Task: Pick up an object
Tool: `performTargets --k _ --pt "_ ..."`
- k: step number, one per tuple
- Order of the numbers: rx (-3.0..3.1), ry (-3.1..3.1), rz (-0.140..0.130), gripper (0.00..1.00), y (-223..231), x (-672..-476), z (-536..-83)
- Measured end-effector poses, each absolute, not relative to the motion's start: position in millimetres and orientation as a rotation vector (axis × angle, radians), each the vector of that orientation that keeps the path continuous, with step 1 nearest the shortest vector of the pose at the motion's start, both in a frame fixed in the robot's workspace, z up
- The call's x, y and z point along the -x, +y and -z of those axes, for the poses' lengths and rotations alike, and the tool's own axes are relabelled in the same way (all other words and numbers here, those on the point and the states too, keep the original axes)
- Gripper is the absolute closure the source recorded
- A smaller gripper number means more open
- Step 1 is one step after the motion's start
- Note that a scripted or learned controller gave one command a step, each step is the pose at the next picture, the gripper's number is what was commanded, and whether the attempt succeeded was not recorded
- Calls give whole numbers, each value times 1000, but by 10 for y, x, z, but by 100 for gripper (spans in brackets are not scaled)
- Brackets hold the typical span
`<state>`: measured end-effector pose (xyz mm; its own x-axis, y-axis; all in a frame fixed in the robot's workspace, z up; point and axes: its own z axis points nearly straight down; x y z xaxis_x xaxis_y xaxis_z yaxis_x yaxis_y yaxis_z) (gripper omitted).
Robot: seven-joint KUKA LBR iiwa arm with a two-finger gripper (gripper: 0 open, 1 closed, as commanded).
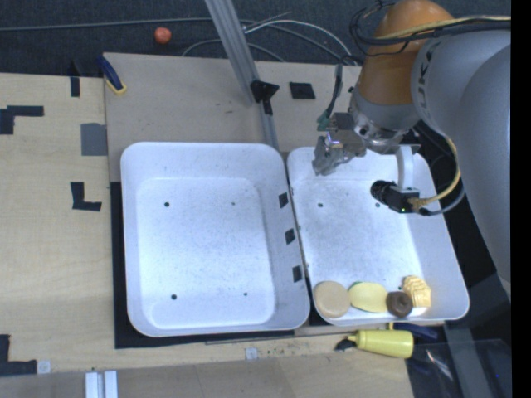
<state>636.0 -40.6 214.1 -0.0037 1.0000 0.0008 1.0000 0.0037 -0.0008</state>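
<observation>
Several small objects lie along the near edge of the right bin (365,222): a tan round piece (331,298), a pale yellow oval piece (366,296), a small brown round piece (399,304) and a yellow-orange ridged piece (417,290). My gripper (329,159) hangs over the far left corner of that bin, well away from them. I see nothing under it but bare bin floor.
The left bin (203,230) sits beside the right one. A slanted metal pole (241,56) rises behind the bins. A yellow tool (384,342) lies on the bench just in front of the right bin. A small orange ball (163,34) rests far back.
</observation>
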Motion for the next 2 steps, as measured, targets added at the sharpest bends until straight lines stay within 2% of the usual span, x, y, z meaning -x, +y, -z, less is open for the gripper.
performTargets --k 2 --pt "2216 -2225 -1 100 545 -6133 -2227"
